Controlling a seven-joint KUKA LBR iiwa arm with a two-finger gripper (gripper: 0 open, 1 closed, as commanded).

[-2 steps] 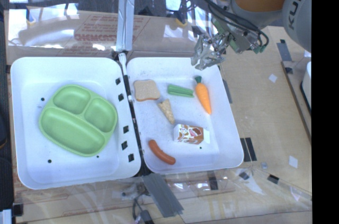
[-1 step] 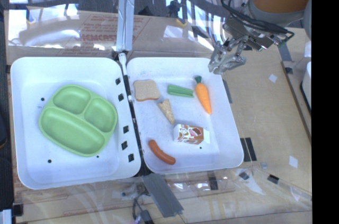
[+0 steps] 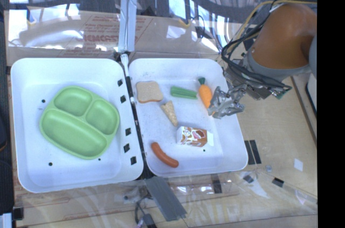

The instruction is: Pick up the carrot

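where the grey arm (image 3: 280, 38) with its shiny orange band reaches in, the gripper (image 3: 225, 104) hangs just beside the carrot (image 3: 205, 95), on the carrot's right. the gripper is made of silver metal, and i cannot tell if it is open or closed, because it looks like a small bright tangle from up here. nothing can be seen held in it.

the carrot is short and fat, smooth and orange, with a little dark green top at its far end. it lies flat in the right bin (image 3: 229, 135), near that bin's right wall. just to the carrot's left is a long green bean pod (image 3: 184, 93), thin and smooth, almost touching the carrot's top. further left of the carrot is a slice of bread (image 3: 149, 92), tan and square with round corners. in front of the carrot and to its left is a pale wedge (image 3: 170, 112) shaped like a cone. in front of the carrot is a small box (image 3: 192, 137), white with red and orange pictures. further to the front and left of the carrot lies a red sausage (image 3: 164, 154), smooth and curved.

far to the carrot's left, in the left bin (image 3: 27, 130), sits a light green plastic plate (image 3: 80, 122) with three hollow parts.
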